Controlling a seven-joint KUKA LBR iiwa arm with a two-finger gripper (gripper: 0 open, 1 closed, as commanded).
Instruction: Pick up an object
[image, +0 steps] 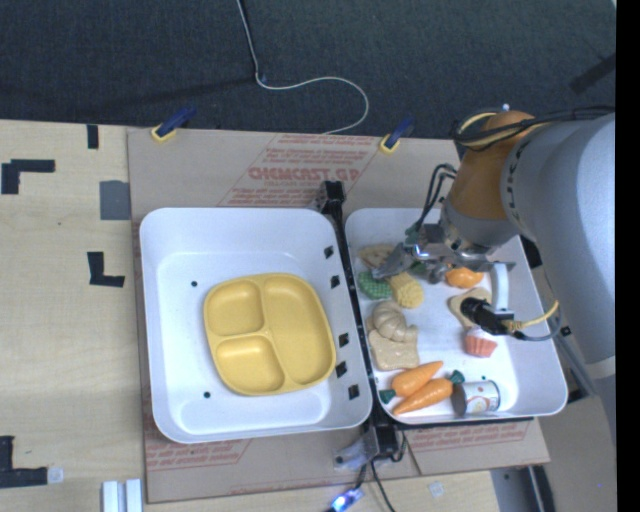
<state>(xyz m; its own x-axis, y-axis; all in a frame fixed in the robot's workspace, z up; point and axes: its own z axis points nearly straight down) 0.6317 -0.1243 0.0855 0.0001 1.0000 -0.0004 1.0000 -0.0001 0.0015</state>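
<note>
**Bench inspection: pincer over right bin, no object seen held**

Brown cardboard (300, 170) covered the bench under two shallow white bins, with dark carpet across the top of the frame and a thin white cable (310, 85) looping over it. Left bin (165, 300) held a yellow divided plate (268, 332) near its centre. Right bin (535, 385) held the toy food: two carrots (420, 388) side by side at its lower edge, a small can (478, 396) just right of them, a beige piece (392, 335) above the carrots, a corn cob (407, 292) touching a green leafy item (376, 286), an orange piece (463, 277) and a pink cupcake (480, 345) toward the right.

My arm (560, 230) entered from the right of the frame. My pincer (405, 256) hung over the upper left part of the right bin, just above the corn cob and the green item. Its fingers were too small and cluttered for me to tell how far apart they stood, and I saw no object between them.
</note>
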